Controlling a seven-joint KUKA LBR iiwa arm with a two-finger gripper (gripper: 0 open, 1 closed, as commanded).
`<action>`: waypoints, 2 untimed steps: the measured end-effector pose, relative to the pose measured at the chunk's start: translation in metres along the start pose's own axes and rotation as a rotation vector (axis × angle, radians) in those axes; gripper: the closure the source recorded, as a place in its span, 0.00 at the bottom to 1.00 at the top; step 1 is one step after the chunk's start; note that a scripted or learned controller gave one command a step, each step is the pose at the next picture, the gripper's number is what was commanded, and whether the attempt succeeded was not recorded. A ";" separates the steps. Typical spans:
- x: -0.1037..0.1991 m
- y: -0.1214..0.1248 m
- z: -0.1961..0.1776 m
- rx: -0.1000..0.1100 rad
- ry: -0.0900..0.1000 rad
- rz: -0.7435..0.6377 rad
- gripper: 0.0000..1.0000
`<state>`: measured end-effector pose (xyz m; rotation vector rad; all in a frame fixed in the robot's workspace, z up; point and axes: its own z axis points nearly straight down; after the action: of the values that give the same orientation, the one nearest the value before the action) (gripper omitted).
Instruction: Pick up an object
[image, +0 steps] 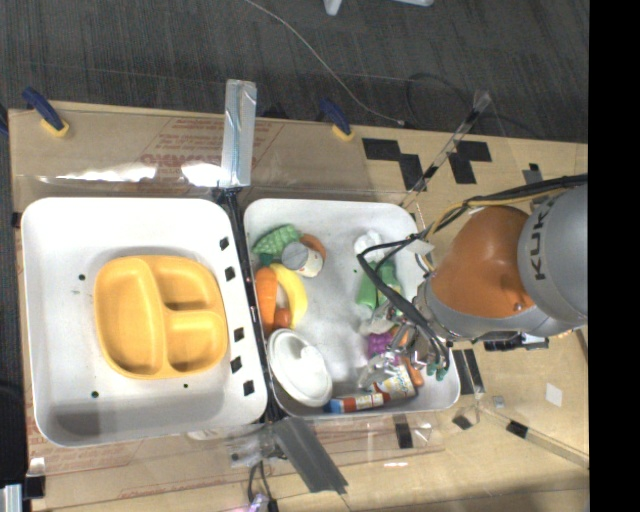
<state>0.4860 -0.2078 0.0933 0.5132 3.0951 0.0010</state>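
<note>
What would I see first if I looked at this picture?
Probably the big yellow tray with its separate sections, sitting alone in the left bin. Next, the robot arm with its orange band, reaching in from the right over the right bin. That bin is crowded with small things, like a banana, a carrot and a white bowl.
</note>
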 end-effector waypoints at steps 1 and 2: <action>-0.002 0.003 -0.011 0.000 -0.004 -0.011 1.00; -0.054 0.041 -0.143 0.001 -0.005 0.210 1.00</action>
<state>0.5493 -0.1867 0.2362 0.8329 3.0201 -0.0004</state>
